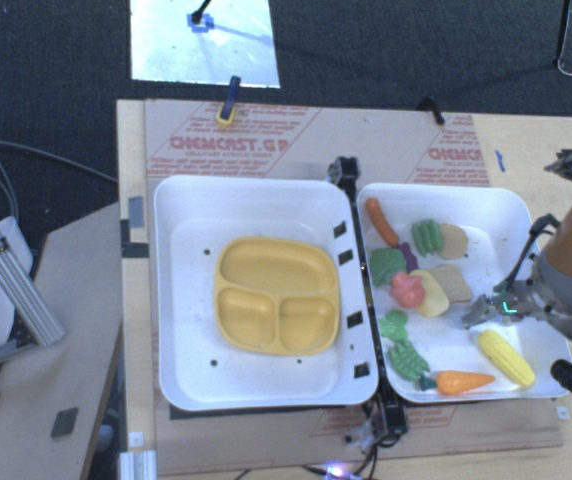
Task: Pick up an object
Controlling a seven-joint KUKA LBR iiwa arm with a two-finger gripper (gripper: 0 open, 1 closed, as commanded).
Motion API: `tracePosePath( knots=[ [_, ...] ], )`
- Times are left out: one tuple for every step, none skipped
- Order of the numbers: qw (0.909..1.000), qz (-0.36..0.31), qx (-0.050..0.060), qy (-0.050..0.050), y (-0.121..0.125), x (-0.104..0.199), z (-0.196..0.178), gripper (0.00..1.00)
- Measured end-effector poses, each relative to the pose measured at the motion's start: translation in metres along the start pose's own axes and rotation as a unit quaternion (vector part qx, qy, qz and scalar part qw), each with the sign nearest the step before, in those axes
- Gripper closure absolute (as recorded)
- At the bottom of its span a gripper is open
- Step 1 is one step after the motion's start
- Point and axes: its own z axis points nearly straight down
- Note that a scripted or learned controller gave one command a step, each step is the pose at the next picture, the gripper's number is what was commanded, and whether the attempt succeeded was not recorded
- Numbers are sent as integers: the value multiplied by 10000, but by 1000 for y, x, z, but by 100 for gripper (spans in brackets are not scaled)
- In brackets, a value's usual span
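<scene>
Camera view: end effector (488, 311) hung low in the right bin (511, 208), nothing gripped that we could see.
We couldn't tell how far it was parted, too small and dark. The corn cob (506, 357) lay just beside it toward the front edge, carrot (463, 380) alongside, more toy veg to the left. We judged the corn light, rigid, slick plastic; best pinched across its middle. The yellow tray (276, 295) sat in the left bin (181, 268).

Dark blue-grey carpet (46, 58) covers the floor across the top of the frame. A pale square sheet (204, 28) lies at upper centre, while a light wooden bench (296, 133) fills the middle.
</scene>
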Motion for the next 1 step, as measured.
tracePosePath(
  knots=[
    [10000,-9,-14,-1,1,0,-11,100]
  ],
)
